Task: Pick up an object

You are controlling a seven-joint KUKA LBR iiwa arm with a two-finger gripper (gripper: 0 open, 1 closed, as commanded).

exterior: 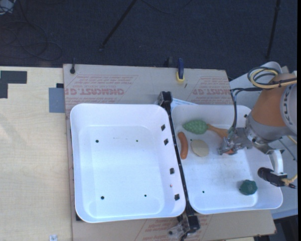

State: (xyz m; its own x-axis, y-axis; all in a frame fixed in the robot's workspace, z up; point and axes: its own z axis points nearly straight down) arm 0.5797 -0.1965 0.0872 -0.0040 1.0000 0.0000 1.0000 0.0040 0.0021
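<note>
In the right bin lie an orange sausage-shaped piece by the left wall, a beige rounded piece beside it, a green brush-like head on an orange handle toward the back, and a dark green lump near the front right. My gripper hangs low over the bin's right half, just right of the beige piece and close to the end of the orange handle. Nothing shows between its fingers.
The left bin stands beside the right one, joined by a black divider with clips. Both rest on a cardboard sheet. Cables and the arm's body crowd the right edge.
</note>
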